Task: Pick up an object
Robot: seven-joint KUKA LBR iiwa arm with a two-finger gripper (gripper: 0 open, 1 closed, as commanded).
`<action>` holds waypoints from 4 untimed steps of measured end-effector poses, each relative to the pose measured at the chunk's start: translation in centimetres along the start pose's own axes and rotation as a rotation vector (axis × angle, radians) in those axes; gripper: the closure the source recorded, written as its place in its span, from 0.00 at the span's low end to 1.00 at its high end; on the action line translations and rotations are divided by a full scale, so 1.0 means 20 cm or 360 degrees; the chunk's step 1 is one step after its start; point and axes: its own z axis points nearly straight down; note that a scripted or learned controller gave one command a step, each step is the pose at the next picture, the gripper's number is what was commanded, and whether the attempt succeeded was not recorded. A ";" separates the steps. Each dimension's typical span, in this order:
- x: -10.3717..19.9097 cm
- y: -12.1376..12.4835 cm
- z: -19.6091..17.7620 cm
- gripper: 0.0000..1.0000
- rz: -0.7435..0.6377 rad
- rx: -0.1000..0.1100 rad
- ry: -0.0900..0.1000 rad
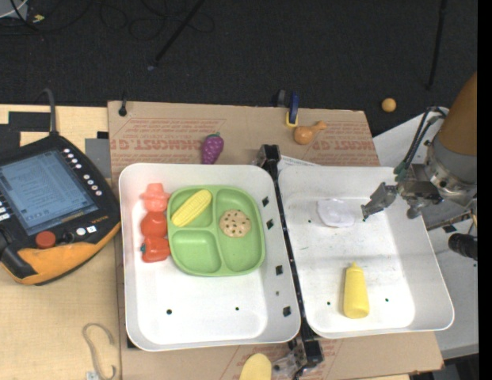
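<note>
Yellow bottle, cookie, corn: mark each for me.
Yellow bottle (356,292), camera view, middle of its body, right bin.
Cookie (234,224), camera view, centre of its top, green tray.
Corn (189,207), camera view, middle of the cob, green tray.

Printing on the cardboard

The cardboard (166,137) behind the bins carries faint reddish upside-down lettering, too blurred to read.

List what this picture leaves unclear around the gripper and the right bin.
- Gripper: fingers dark and too small in the camera view to judge.
- Pale object beside it: washed out against the white right bin; identity unclear.
- Arm: cut off by the right edge.
</note>
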 end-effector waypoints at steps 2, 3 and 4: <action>-0.01 0.03 0.18 0.00 -0.0005 -0.0015 -0.0003; 0.00 0.06 0.50 0.00 -0.0005 -0.0012 -0.0001; 0.02 0.06 0.71 0.00 -0.0005 -0.0015 -0.0002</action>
